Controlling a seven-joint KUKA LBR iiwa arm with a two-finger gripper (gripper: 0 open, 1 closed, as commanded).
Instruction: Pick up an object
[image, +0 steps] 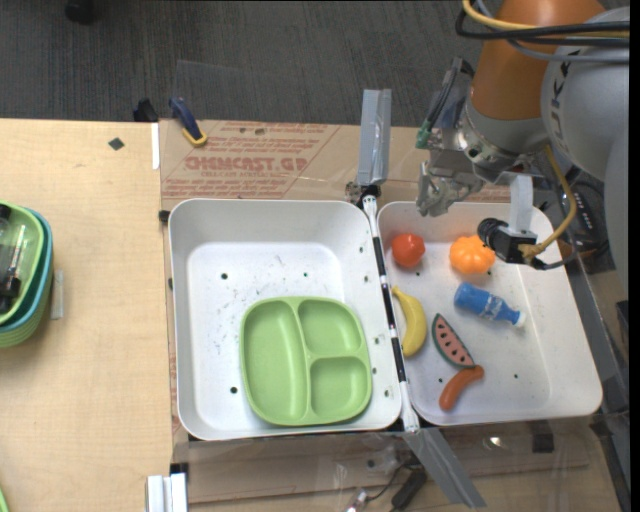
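Hand (436, 200) hovers upper right of frame, above right bin's (585, 385) far rim; finger state: cannot tell. Nearest target: tomato (407, 249). Descend centred, clear of divider.

Two bins sat side by side on the tabletop (80, 400). The left bin (200, 300) held a divided plate (305, 360). The right bin (560, 380) held a tomato (407, 249), orange (470, 256), bottle (488, 304), banana (409, 320), watermelon slice (451, 342) and sausage (459, 387).

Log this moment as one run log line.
gripper: above right bin far edge, holds nothing | right bin: tomato, orange, bottle, banana | left bin: green plate
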